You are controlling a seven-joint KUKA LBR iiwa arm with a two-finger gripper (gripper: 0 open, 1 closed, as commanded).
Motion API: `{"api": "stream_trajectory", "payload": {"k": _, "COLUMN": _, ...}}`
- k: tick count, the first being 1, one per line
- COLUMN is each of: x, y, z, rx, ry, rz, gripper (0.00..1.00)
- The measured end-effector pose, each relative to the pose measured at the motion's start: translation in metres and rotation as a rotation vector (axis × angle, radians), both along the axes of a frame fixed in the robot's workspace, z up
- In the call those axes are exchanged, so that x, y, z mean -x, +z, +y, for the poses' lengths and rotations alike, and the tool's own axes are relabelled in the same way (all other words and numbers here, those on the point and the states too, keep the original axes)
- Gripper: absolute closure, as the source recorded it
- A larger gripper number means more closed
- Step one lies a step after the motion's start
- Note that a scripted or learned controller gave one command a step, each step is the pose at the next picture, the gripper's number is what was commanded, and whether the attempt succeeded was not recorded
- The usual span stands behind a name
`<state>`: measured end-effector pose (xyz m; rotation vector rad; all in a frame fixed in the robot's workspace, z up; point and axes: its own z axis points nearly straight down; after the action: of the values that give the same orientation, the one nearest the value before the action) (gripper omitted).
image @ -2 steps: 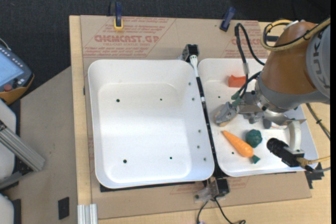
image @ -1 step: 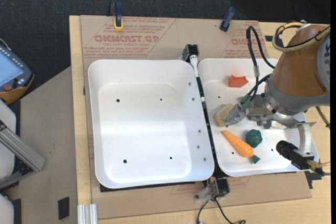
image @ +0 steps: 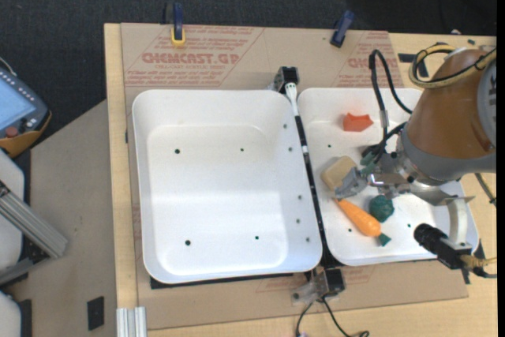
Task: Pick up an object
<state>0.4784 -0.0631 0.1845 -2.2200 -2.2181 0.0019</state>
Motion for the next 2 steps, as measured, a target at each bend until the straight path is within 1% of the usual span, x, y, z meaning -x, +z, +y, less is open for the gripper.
{"api": "stream_trajectory", "payload": {"k": 1, "x": -0.001, "y": 0.0, "z": 0.006, "rx": 0.0, "ry": 0.002, "rz": -0.002, "gripper": 0.0}}
{"api": "stream_trajectory", "payload": {"k": 2, "x": -0.001, "y": 0.0, "z": -0.006, "rx": 0.002, "ry": 0.0, "rz": -0.003, "gripper": 0.0}}
